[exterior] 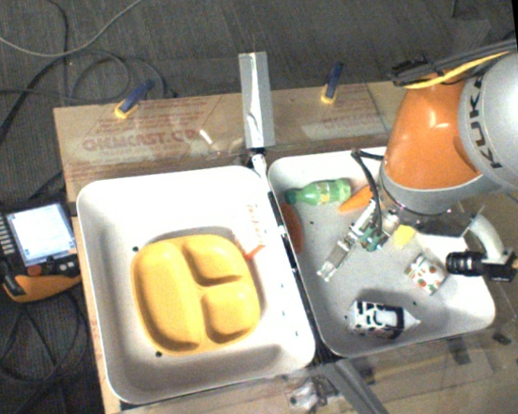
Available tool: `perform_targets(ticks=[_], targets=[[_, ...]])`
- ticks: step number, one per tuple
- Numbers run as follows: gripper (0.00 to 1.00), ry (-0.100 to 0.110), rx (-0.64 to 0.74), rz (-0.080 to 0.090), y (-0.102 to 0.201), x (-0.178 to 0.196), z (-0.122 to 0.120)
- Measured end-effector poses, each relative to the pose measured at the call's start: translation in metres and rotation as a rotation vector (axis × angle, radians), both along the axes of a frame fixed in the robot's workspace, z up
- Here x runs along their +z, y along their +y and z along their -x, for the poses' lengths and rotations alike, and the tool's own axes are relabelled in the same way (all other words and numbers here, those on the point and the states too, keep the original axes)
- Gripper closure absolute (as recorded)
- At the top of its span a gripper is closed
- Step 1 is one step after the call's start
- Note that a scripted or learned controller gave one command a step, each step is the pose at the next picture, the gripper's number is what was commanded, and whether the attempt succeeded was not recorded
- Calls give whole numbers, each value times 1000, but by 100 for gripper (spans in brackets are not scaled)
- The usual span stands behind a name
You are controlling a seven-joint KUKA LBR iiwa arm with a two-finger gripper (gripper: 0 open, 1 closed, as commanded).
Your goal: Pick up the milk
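The milk [378,318] is a small black-and-white patterned carton lying on its side near the front of the right bin [463,316]. My gripper [335,258] hangs over the middle of that bin, pointing toward its left wall. It is above and to the left of the milk, clearly apart from it, and the milk lies free on the bin floor. The grey arm with its orange band [430,141] covers the bin's back right corner.
A green bottle [319,192] and an orange carrot [355,200] lie at the back of the right bin. A yellow piece [403,235] and a white red-dotted block [424,273] sit right of my gripper. The left bin [106,269] holds a yellow divided tray [197,290].
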State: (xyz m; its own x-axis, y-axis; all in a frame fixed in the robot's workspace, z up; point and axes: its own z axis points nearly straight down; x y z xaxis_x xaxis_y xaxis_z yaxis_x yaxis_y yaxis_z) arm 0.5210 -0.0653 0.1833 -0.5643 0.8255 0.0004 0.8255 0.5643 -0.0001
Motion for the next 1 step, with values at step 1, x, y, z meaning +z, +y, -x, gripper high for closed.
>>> perform_targets(ticks=[1], targets=[[0,3,-14,2,-37,-67,-13]])
